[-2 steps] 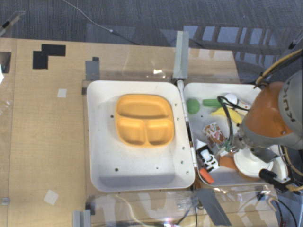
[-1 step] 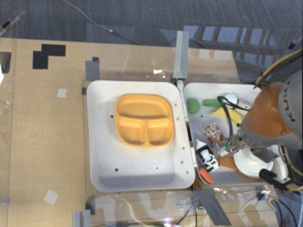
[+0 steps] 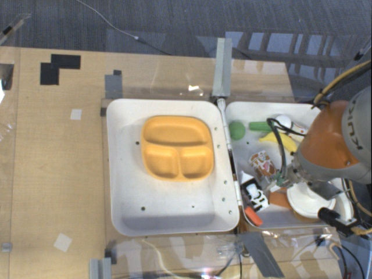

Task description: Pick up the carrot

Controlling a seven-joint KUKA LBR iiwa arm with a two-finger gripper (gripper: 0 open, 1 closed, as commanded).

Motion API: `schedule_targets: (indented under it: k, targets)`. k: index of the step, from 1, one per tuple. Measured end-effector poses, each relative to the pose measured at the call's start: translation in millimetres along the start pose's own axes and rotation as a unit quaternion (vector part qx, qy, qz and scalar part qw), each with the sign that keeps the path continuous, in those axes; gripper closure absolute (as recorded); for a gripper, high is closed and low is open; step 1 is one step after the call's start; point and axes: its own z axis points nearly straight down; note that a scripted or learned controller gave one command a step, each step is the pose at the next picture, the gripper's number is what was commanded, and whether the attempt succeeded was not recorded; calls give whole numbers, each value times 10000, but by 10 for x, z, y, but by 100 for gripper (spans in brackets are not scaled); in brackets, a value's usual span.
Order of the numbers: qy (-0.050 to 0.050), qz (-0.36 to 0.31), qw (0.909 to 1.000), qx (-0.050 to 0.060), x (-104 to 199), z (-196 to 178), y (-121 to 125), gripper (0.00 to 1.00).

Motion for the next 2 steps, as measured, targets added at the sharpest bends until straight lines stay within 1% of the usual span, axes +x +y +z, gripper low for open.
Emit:
schedule_targets:
  k: [1, 2]
  targets:
    - [-2, 534, 9986, 8, 24, 1, 1, 0]
    - [-3, 531, 9986, 5, 25, 1, 4, 0]
